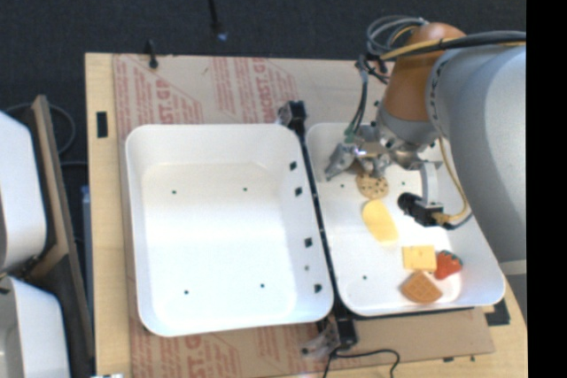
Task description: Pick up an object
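Note:
My gripper (358,158) hangs low over the far left part of the right bin (354,279). Just in front of it lies a round brown cookie (372,185), close to the gripper but not visibly held. Nearer the front are a pale yellow lump (380,220), a yellow square slice (419,258), a small red piece (449,264) and an orange-brown bread-like piece (422,287). The grey arm with its orange band (416,84) comes in from the right above the bin's far edge.
The left bin (213,226) sits beside the right one, their rims meeting along a line with black clips (308,208). Both rest on a cardboard sheet (204,93) on the bench. White boxes (18,190) stand at the far left.

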